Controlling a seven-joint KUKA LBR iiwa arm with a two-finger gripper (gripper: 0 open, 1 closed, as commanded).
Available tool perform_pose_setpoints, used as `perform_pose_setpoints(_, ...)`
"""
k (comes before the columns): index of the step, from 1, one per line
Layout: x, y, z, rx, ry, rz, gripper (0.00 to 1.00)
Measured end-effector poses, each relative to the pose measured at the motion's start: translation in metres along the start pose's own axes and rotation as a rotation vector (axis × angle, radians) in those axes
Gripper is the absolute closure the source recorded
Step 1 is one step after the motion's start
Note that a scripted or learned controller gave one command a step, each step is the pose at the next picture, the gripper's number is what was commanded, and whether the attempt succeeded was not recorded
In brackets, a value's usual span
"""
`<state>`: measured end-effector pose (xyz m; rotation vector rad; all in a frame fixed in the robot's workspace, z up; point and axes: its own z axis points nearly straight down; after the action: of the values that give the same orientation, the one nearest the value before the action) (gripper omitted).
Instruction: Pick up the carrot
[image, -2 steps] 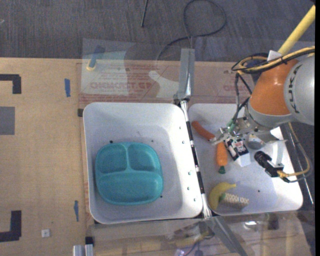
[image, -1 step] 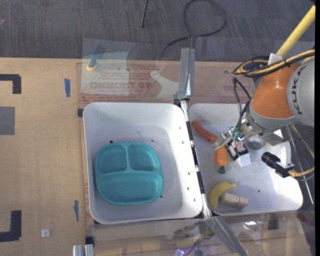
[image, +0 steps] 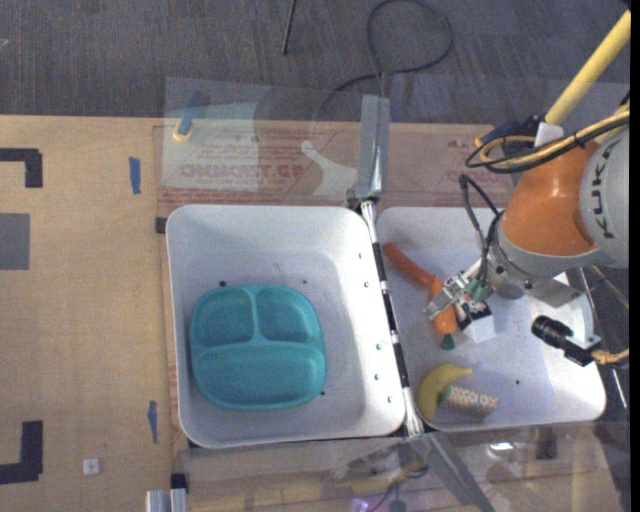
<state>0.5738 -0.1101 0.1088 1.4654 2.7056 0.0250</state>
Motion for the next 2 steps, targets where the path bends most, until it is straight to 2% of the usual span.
perform_pose_setpoints(1, -0.0055, 0.0041, -0.0178, -0.018, -0.008, 0.008, 1.0)
perform_pose_setpoints(2, -0.0043, 0.003, -0.0157, -0.014, -0.004, 0.007, 0.0)
